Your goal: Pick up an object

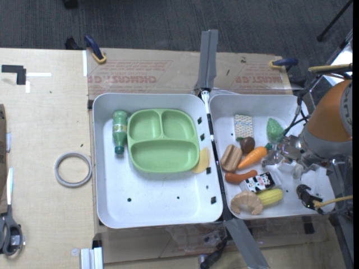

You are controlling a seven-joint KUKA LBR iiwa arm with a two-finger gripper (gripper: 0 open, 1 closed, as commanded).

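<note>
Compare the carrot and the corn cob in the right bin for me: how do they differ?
The carrot is orange and lies slanted mid-bin; the corn cob is yellow and lies nearer the front wall. The carrot tapers to a point, while the corn cob is blunt and stubby. Both lie flat in the right bin.

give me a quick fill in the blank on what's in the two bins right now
1. The green divided tray lies in the ____ bin as the camera sees it.
2. The green bottle lies beside the tray's ____ edge in the camera view.
3. The toy carrot in the right bin is coloured ____.
4. The gripper hangs over the ____ bin as the camera sees it.

Missing words: left; left; orange; right
</note>
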